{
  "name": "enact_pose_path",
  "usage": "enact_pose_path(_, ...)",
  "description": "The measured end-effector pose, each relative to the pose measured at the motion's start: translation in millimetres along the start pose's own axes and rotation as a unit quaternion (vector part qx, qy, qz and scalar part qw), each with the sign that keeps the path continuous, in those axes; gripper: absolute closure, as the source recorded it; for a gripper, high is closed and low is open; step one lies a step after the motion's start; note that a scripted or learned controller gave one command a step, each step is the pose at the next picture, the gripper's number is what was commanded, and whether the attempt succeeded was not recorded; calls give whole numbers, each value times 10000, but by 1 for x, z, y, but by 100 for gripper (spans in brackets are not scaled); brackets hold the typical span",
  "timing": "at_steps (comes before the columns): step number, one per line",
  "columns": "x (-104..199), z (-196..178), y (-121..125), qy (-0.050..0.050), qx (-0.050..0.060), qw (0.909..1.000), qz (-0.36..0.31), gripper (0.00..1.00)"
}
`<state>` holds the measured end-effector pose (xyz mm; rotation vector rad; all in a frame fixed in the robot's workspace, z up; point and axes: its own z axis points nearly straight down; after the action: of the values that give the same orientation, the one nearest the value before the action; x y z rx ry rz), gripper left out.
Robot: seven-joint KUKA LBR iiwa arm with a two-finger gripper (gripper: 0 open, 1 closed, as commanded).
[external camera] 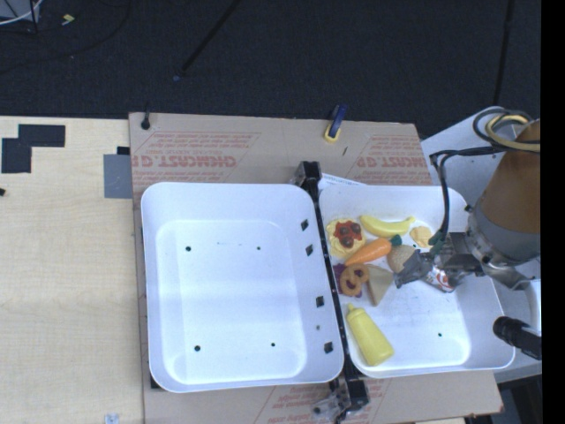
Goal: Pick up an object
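The right bin (pixel 459 347) holds a cluster of toy foods near its left wall. Among them are a yellow banana (pixel 386 225), an orange carrot (pixel 368 252), a yellow piece with red topping (pixel 346 233), a tan wedge (pixel 381 283), a small brown ring-shaped piece (pixel 354 278) and a yellow bottle (pixel 369 336) lying nearer the front. My gripper (pixel 422 274) hangs low in this bin, just right of the cluster, beside a small tan piece (pixel 402 258). A small red and white bit (pixel 444 280) shows at the gripper's right side. Nothing is visibly lifted.
The left bin (pixel 159 237) lies beside the right one, with a black divider (pixel 322 263) between them. The grey arm with its orange band (pixel 516 193) comes in over the right bin's right edge. Cables (pixel 446 170) loop above the bin's back right corner.
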<state>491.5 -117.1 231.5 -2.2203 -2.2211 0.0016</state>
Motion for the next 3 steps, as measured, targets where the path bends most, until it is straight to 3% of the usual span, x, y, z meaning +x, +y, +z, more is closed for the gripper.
enact_pose_path(1, 29, 143, 53, 14, 7, 10000, -5, 0)
enact_pose_path(2, 55, 39, 6, 9, -18, 10000, -8, 0)
enact_pose_path(3, 97, 9, 72, 2, -24, 10000, -25, 0)
